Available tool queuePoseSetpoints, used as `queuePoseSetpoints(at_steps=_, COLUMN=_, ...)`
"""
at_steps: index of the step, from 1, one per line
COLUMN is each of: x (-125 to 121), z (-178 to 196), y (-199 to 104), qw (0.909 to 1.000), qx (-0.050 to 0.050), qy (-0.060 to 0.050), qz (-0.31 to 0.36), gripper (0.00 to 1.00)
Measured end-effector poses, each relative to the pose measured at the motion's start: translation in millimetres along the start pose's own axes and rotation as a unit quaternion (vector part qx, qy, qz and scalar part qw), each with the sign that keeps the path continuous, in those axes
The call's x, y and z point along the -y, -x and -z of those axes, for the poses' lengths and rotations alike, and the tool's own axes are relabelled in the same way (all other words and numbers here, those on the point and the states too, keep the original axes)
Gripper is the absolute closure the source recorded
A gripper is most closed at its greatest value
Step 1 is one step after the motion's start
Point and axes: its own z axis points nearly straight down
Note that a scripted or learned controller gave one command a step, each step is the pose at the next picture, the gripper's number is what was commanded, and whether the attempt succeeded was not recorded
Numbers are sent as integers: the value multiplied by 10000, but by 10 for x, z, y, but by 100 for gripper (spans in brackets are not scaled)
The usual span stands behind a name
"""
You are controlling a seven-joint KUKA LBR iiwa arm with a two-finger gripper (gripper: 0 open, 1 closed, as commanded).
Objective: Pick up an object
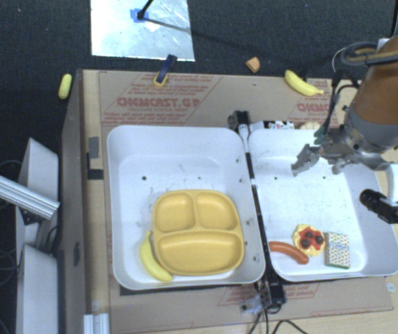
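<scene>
The two-finger gripper (322, 160) hangs open, holding nothing, over the right white bin (282, 207), which holds three toys: red sausage (289, 251), small pizza (309, 239), checkered cracker (337, 249). The left white bin (136, 152) holds one yellow divided tray (197, 230) and one yellow banana (152, 259).

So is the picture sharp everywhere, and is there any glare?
In the camera view, the shiny silver sheet on the dark floor glares brightly; the white plastic bins look evenly lit with soft shadows; the yellow divided tray is fairly sharp; the grey two-finger gripper and orange-banded arm look soft and blurred.

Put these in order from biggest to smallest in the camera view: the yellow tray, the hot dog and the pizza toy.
1. yellow tray, by far the biggest.
2. hot dog and pizza toy: too alike to rank; the hot dog looks longer, the pizza wider.
</scene>
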Motion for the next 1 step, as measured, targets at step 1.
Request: queuePoseSetpoints(at_steps=1, x=637, z=-88, y=519, qw=10000, qx=4, qy=2, qz=-14, gripper=0)
